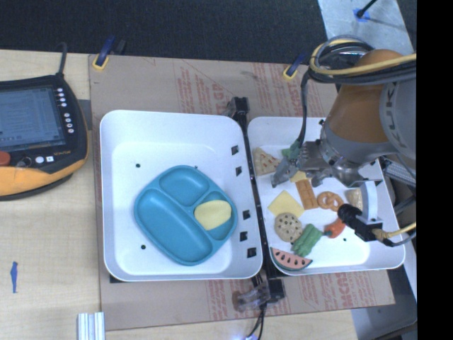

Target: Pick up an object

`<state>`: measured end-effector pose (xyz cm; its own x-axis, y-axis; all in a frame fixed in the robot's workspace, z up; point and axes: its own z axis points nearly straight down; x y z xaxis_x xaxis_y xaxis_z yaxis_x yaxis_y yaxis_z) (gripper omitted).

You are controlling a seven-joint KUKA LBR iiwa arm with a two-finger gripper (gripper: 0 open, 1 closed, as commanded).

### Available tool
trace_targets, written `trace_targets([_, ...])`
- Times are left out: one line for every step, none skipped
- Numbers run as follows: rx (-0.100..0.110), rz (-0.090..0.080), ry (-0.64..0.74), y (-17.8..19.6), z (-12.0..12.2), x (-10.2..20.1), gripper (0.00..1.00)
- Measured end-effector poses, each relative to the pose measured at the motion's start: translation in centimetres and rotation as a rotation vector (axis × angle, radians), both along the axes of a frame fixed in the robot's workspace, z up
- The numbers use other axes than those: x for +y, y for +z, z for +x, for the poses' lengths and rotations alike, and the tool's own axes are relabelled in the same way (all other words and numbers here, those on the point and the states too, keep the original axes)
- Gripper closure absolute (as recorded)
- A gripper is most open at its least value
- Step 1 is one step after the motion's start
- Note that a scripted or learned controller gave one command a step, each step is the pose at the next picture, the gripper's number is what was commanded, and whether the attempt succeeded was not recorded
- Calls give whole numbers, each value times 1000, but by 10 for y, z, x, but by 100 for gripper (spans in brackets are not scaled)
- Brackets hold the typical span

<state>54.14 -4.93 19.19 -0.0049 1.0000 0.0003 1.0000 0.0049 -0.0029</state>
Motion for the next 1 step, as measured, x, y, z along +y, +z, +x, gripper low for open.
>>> trace_targets([7, 0, -4, -63, -20, -46, 0])
